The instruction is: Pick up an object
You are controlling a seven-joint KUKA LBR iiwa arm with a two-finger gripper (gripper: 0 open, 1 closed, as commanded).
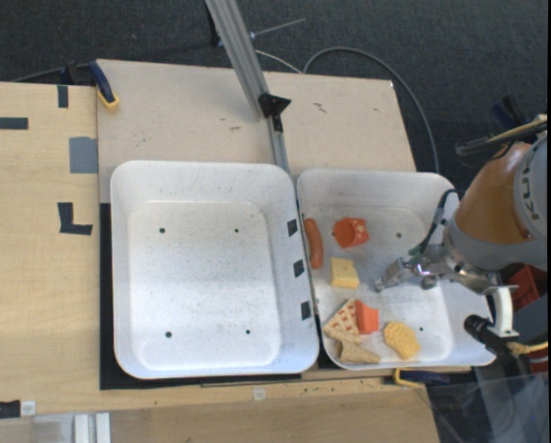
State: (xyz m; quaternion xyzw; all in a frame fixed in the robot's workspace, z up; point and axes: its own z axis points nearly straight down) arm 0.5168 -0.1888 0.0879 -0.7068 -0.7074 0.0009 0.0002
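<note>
Taking the pale yellow cheese-like block (344, 273) in the right white plastic bin (413, 188) as my mark: bare floor lies to its right, up to my gripper (392, 276). Above it sit an orange-red chunky piece (350, 232) and a long orange sausage (313, 242). Below it crowd a red-and-yellow wedge (352, 319), a tan cracker (357, 352) and a yellow ridged biscuit (401, 339).

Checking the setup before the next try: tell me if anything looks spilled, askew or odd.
Nothing looks spilled or damaged. The food pieces all lie in the right bin: a sausage along its left wall, a red piece, a cheese block, and a loose heap at the near edge. The gripper hangs over that bin.
</note>
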